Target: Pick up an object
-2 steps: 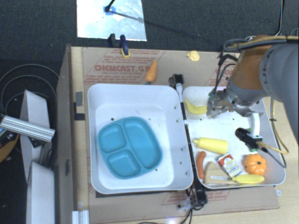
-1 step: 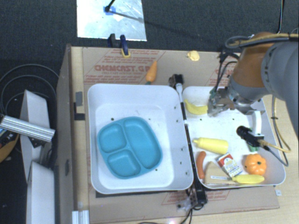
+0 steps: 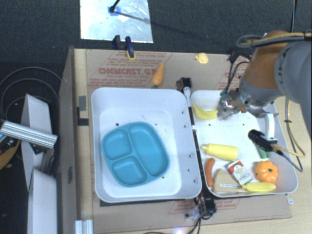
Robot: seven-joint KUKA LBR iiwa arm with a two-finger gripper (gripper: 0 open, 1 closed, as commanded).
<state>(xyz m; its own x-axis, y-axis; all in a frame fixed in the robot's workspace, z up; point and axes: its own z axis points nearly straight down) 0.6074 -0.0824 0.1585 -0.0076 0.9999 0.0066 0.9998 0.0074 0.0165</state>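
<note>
Left bin (image 3: 100,130): blue tray (image 3: 134,153) | right bin (image 3: 287,179): toy foods | claw (image 3: 227,108) above banana (image 3: 204,113), grip unclear

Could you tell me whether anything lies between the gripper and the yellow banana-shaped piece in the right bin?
Nothing visible does. The gripper sits right beside the yellow banana-shaped piece in the far left corner of the right bin; the other items lie nearer the camera.

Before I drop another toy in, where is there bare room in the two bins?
Left bin: a bare strip above the blue divided plate. Right bin: a bare patch mid-floor between the banana, the tool and the yellow bottle. Its near end is crowded around the pumpkin.
</note>
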